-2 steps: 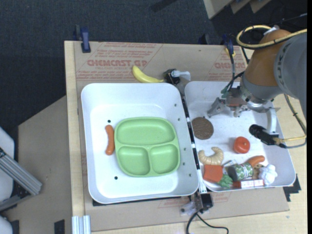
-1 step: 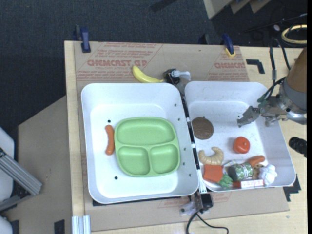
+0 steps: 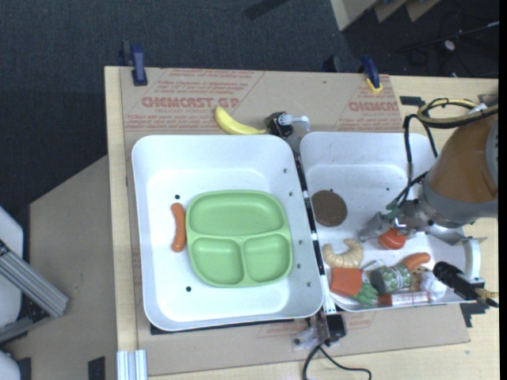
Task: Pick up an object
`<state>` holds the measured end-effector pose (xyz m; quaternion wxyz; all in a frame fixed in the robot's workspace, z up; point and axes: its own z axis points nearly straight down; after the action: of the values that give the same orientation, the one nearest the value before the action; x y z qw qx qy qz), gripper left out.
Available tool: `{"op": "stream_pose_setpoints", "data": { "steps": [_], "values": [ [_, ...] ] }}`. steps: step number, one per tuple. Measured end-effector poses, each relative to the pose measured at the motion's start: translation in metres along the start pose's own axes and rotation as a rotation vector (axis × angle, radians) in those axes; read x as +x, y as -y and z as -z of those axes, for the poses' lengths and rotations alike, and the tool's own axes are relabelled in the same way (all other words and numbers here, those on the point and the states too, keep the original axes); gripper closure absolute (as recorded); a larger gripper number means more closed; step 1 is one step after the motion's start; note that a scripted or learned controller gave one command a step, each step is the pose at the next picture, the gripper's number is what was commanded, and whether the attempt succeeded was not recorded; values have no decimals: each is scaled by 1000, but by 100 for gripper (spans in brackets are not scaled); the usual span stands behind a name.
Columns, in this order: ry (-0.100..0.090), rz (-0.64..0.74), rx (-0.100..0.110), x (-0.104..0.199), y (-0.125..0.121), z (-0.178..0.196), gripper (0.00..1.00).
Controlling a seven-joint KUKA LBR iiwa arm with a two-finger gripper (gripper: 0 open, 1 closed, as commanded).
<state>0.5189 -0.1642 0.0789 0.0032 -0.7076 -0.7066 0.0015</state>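
A cluster of small items (image 3: 392, 283) is lying at the near edge of the right bin (image 3: 348, 153): an orange block, a croissant-shaped piece (image 3: 343, 252), a carrot-like piece (image 3: 415, 260). A red-orange object (image 3: 392, 239) is sitting just beside the gripper (image 3: 383, 226), touching or nearly so; whether it is held cannot be told. A brown disc (image 3: 328, 208) is resting nearby. In the left bin (image 3: 158, 165), a green divided tray (image 3: 238, 237) and a sausage (image 3: 179, 226) are lying.

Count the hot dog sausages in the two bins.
2. One sausage lies in the left bin, left of the green tray; the other sausage lies in the right bin, amid clutter. More may be hidden.
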Motion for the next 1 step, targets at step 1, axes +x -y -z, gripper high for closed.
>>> {"op": "stream_pose_setpoints", "data": {
  "steps": [1],
  "values": [
    [4, 0, -14, -1, -4, 18, 100]
  ]
}}
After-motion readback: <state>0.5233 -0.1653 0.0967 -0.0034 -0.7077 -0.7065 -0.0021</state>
